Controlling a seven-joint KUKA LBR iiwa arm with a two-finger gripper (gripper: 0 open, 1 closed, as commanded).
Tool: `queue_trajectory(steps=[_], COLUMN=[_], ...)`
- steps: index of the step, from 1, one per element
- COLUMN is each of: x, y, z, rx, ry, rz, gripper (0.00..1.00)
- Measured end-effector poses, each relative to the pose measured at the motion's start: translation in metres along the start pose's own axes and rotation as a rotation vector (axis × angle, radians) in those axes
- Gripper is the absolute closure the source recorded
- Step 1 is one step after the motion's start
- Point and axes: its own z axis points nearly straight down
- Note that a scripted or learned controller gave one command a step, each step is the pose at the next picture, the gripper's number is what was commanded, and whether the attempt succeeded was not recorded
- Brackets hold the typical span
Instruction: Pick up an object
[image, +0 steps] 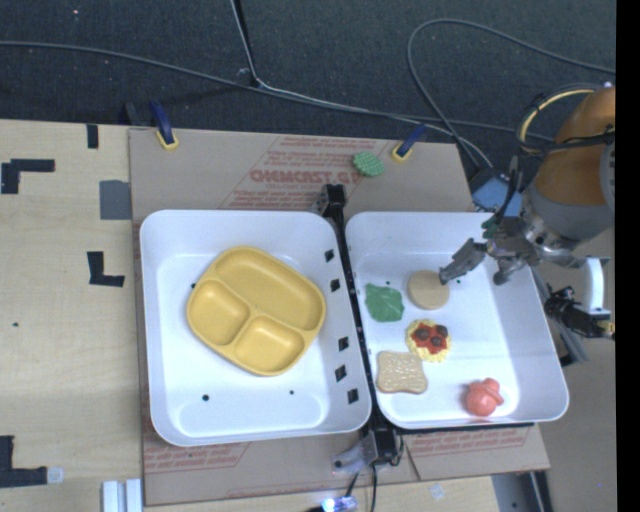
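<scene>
The right bin (520, 330) holds several toy foods: a tan round cookie (429, 290), a green leafy piece (383, 301), a yellow piece with red toppings (429, 340), a slice of toast (401, 372) and a red fruit (483, 397). My gripper (482, 268) hangs over the bin's upper right part, just right of the cookie. It is open, its fingers spread with nothing between them. The left fingertip (450, 274) is close beside the cookie's right edge.
The left bin (170, 380) bears a yellow divided plate (257, 308). A small green toy (368, 164) lies on the cardboard behind the bins. Black clips line the divider between the bins (340, 300). Cables run across the dark floor at the back.
</scene>
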Motion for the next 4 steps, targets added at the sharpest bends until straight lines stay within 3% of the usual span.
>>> queue_trajectory(steps=[1,3,4], x=[0.0,0.005,0.005], y=[0.003,0.005,0.005], z=[-0.006,0.111,0.098], rx=[-0.012,-0.011,-0.012], ry=[-0.002,-0.003,-0.003], rz=[-0.003,-0.004,-0.004], gripper=[0.0,0.0,1.0])
